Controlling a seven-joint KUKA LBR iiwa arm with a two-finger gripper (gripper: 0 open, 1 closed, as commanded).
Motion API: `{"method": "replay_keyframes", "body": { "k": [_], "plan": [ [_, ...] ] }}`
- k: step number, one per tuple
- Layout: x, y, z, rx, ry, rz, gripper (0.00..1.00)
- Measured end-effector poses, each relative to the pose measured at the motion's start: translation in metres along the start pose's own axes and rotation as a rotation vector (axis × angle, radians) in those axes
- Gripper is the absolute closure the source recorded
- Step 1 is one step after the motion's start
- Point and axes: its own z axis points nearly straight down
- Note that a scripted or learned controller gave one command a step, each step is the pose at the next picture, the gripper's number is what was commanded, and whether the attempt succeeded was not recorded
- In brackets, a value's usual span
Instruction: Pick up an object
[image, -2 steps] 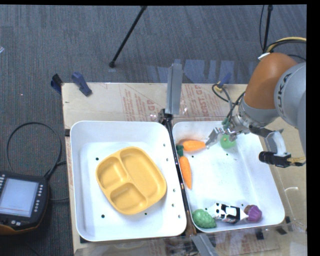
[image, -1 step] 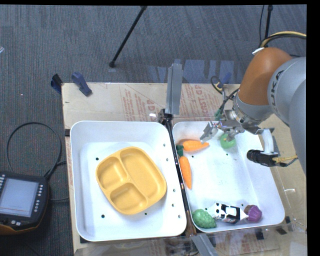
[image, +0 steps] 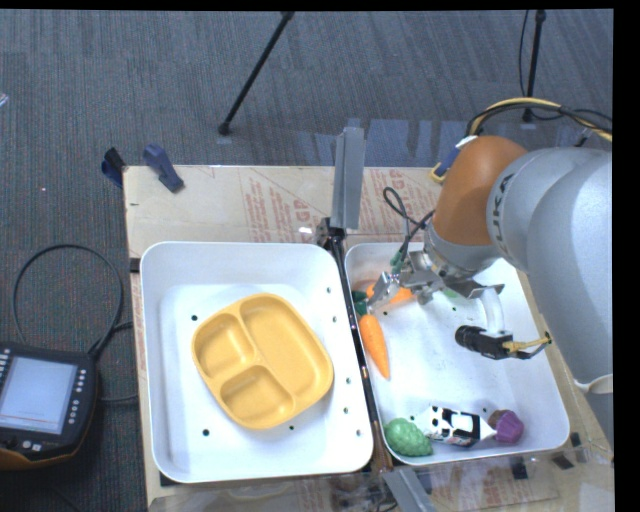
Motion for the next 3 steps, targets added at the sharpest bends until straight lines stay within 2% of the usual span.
{"method": "replay_keyframes", "body": {
  "k": [1, 2, 3],
  "plan": [
    [0.030, -0.039, -0.151, -0.012, -0.002, -0.148, 0.00],
    [0.011, -0.009, -0.103, 0.003, 0.001, -0.050, 0.00],
    [-0.009, -0.001, 0.000, 0.000, 0.001, 0.079, 0.00]
  ]
}}
